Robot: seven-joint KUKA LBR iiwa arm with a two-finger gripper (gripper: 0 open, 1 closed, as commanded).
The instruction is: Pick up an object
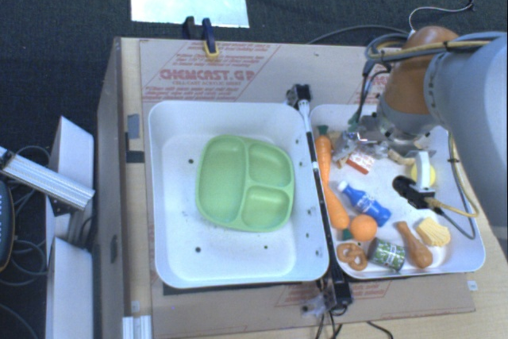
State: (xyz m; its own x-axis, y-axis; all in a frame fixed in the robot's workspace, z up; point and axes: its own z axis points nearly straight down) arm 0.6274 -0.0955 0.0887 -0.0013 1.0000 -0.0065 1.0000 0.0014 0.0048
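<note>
Clutter of small toy foods [373, 206] was heaped in the right white bin [474, 254]; the gripper [359, 140] was lowered over its far corner, jaw state impossible to tell.

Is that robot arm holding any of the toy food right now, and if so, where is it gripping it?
It cannot be told. The gripper is down in the right bin, near the carrot, but the wrist hides whatever might be under it.
</note>
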